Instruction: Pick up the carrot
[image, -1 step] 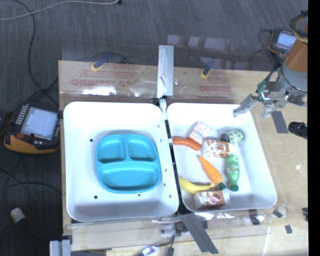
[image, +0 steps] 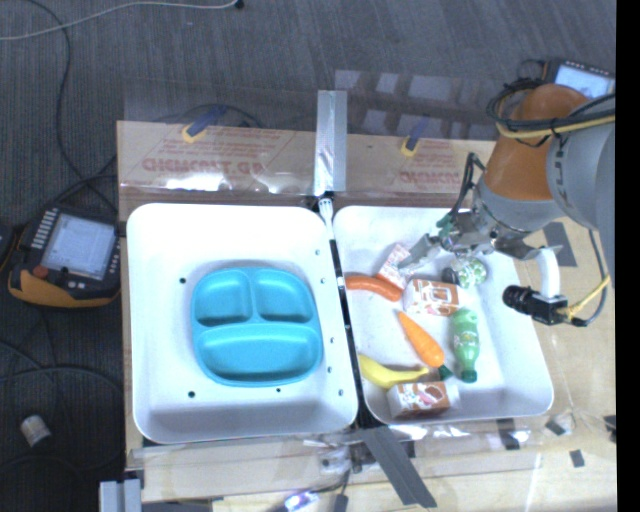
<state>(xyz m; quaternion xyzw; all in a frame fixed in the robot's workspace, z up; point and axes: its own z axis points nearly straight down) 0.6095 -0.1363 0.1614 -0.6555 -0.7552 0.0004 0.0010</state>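
Two shallow white bins are carried side by side on the tabletop: the left bin (image: 150, 330) holds a blue divided plate (image: 257, 324), and the right bin (image: 520, 370) holds the clutter. The carrot (image: 423, 340) is entered as an orange tapered piece lying flat near the middle of the right bin, its long axis running diagonally from upper left to lower right. It is flanked by a small printed carton (image: 433, 297) just above it, a green bottle (image: 464, 343) just to its right, a banana (image: 390, 371) at its lower end, a second carton (image: 420, 397) below that, and an orange sausage-shaped item (image: 373, 286) up and to the left. The gripper (image: 462, 240) is seen over the far right part of the same bin, hung from the grey arm with its orange band (image: 530, 150). Whether the fingers stand wide or narrow cannot be told, and nothing is seen held between them. The carrot is judged to lie nearer the camera and slightly left of the gripper, apart from it, with the printed carton between. A closure across the carrot's narrow width is judged to be called for, with the crowding by carton and bottle noted as the hazard.
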